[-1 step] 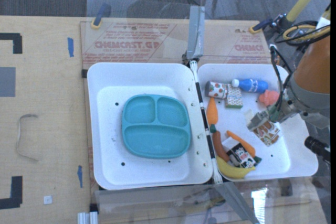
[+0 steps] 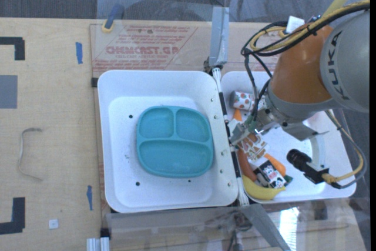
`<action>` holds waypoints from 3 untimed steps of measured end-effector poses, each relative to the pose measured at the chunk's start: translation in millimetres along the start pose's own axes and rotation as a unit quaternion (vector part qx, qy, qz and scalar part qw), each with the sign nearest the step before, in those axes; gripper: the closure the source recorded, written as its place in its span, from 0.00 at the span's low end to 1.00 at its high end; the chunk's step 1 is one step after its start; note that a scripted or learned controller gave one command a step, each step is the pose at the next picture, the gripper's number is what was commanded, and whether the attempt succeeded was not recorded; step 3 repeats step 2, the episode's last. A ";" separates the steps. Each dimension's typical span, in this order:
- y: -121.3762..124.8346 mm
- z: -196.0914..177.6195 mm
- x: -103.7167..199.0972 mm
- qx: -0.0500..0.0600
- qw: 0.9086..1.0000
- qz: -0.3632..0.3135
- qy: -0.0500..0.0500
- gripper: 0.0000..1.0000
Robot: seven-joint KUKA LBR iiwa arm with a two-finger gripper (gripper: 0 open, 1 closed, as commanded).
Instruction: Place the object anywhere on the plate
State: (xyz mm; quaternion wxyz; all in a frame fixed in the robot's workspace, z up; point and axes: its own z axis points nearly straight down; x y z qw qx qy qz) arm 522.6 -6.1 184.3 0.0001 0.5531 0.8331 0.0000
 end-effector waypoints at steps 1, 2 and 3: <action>62.7 -0.2 39.4 -0.001 0.999 -0.047 -0.001 1.00; 62.9 -0.5 39.6 -0.001 0.999 -0.047 -0.001 0.00; 62.9 -0.5 39.6 -0.001 0.999 -0.047 -0.001 0.00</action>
